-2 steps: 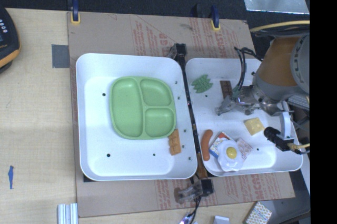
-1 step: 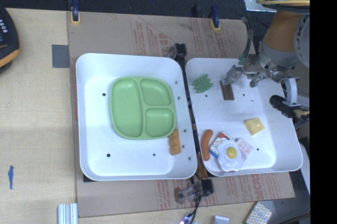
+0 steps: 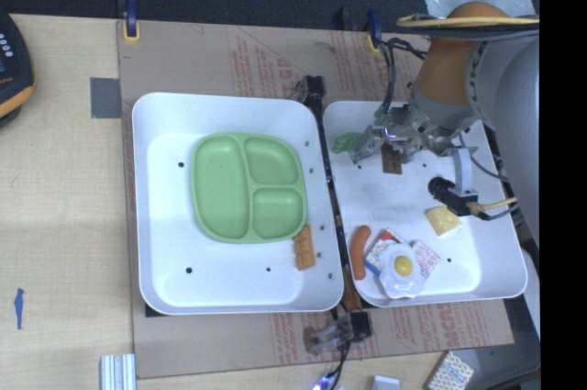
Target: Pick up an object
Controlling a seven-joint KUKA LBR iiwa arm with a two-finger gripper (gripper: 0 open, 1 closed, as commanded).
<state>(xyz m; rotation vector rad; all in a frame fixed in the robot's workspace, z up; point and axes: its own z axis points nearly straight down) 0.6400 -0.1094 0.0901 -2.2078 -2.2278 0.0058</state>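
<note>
My gripper (image 3: 389, 143) hangs low over the far left part of the right bin (image 3: 495, 273). A small brown block (image 3: 392, 161) shows right under it, on its near side; whether it is gripped I cannot tell. A green leafy piece (image 3: 347, 142) lies just left of the gripper by the bin wall. Further forward in the same bin lie a yellow cheese wedge (image 3: 443, 220), an orange sausage (image 3: 359, 250), a fried egg (image 3: 402, 267) and a white and red packet (image 3: 424, 258).
The left bin (image 3: 165, 278) holds a green divided plate (image 3: 248, 186) and a brown cracker (image 3: 304, 248) near its right wall. The arm's grey body covers the right bin's far right corner. A dark device (image 3: 11, 67) sits at the bench's left edge.
</note>
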